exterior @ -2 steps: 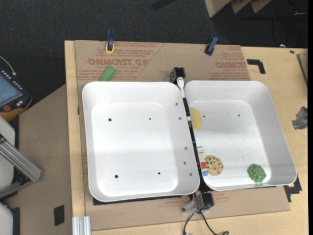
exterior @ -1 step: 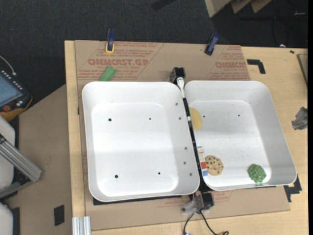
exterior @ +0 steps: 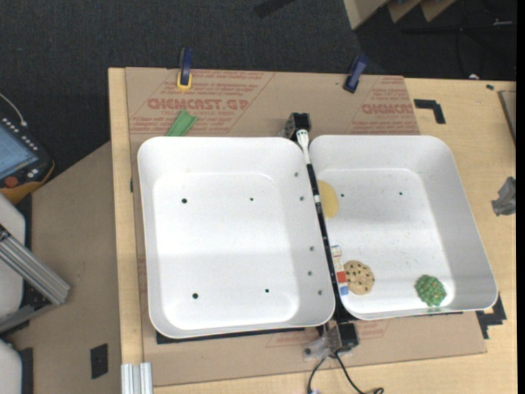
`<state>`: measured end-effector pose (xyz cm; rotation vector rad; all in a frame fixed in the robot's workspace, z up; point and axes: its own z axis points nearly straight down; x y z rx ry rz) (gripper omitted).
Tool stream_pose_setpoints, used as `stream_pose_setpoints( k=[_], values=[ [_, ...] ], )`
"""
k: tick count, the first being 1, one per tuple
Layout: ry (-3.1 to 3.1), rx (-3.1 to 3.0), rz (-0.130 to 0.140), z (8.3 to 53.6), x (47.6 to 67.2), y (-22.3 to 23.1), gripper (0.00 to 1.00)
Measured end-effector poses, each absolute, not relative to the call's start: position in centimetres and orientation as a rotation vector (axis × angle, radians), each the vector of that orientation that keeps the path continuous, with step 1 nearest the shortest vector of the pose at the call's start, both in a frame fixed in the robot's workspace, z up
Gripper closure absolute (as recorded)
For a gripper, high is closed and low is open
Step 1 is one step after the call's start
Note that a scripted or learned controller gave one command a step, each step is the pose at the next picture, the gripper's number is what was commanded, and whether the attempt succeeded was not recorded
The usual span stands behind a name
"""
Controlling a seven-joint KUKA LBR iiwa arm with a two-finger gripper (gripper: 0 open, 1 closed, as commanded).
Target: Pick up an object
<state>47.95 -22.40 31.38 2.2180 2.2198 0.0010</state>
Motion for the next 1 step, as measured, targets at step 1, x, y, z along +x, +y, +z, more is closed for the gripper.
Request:
stream_pose_setpoints(
  k=[1],
  values=[
    [2.22,2.218,0.001,31.57,47.95,-22.4,1.0]
  ],
)
